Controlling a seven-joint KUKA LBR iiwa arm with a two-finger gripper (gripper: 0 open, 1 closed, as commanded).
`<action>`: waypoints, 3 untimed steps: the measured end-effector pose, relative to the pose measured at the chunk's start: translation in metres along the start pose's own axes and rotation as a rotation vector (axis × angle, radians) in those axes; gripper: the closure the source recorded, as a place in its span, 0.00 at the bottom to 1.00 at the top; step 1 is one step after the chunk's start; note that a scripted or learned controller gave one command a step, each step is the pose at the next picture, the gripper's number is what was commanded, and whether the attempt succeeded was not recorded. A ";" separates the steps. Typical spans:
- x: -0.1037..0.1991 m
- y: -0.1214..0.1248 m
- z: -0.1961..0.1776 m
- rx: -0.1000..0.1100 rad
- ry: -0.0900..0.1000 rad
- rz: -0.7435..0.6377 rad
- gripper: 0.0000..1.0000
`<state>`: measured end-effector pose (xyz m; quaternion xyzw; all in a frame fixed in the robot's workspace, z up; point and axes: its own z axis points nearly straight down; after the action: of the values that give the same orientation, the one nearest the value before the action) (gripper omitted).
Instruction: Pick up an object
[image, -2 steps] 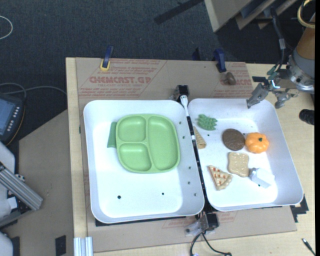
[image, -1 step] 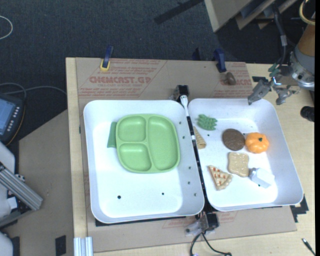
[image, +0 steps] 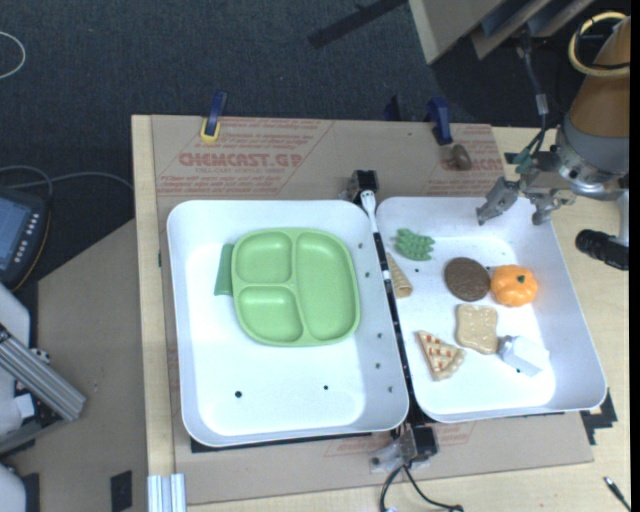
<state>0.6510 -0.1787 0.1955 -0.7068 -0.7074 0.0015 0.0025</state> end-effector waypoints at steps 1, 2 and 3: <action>0.000 -0.004 0.064 0.002 0.000 0.001 0.00; 0.001 -0.005 0.113 -0.001 -0.001 -0.001 0.00; 0.001 -0.003 0.099 -0.007 -0.002 -0.001 1.00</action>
<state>0.6473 -0.1775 0.0962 -0.7067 -0.7076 -0.0003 -0.0007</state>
